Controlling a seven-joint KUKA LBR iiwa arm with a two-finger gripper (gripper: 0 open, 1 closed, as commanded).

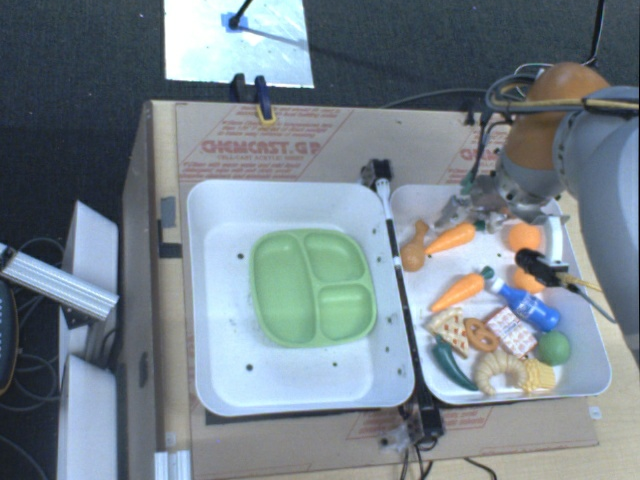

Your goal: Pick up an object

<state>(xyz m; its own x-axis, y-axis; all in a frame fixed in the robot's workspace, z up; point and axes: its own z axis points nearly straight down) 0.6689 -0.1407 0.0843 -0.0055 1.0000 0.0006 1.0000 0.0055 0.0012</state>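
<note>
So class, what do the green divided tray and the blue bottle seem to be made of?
Green divided tray: probably moulded plastic, matte, with an even colour and rounded compartments. Blue bottle: likely glossy plastic, with a smooth shine and a white cap; it looks like a toy.

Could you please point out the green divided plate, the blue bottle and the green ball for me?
green divided plate (312, 286): camera view, on its central ridge.
blue bottle (527, 307): camera view, middle of its body.
green ball (554, 347): camera view, its centre.

Green divided tray (311, 286) in the white bin (215, 268) well left of the tool (478, 204), cardboard-covered tabletop (290, 143) beneath, shiny sheet (235, 26) on dark floor beyond.
</note>
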